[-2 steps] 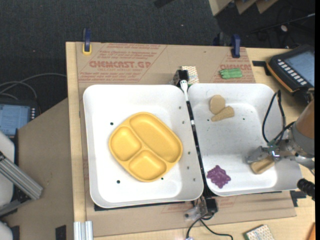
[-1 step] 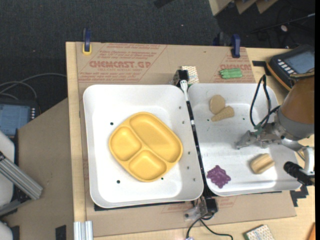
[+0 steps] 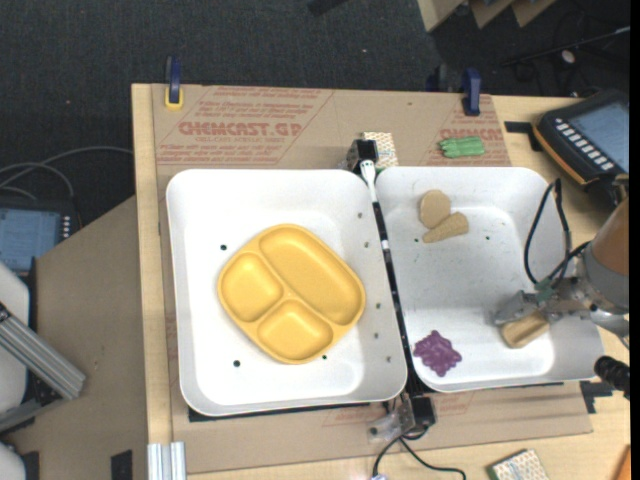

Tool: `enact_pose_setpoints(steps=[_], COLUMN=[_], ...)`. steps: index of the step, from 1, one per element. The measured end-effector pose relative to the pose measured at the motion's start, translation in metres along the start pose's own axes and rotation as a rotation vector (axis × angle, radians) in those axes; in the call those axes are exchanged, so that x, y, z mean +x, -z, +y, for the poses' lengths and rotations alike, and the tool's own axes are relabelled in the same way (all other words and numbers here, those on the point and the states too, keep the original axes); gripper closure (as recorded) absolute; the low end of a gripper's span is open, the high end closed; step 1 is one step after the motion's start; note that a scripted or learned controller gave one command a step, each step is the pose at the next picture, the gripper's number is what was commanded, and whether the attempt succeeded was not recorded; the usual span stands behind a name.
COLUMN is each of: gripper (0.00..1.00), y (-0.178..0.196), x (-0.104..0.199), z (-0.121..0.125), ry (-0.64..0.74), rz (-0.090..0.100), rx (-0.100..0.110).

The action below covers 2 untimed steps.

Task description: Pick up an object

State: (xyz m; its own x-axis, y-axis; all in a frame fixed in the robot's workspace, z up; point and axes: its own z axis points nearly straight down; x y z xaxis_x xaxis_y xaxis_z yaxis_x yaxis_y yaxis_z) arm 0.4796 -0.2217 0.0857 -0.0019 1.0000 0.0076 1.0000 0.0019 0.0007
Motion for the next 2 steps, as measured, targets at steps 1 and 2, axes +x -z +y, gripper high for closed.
enact_pose_setpoints(steps=[1,2], gripper=[0.0,0.0], y=[-0.001,-0.002], x=[0.039,0.002], z=[0.044,0.107], ry=[0.004,0.003], rz=[-0.008,0.004], rx=[-0.004,0.004])
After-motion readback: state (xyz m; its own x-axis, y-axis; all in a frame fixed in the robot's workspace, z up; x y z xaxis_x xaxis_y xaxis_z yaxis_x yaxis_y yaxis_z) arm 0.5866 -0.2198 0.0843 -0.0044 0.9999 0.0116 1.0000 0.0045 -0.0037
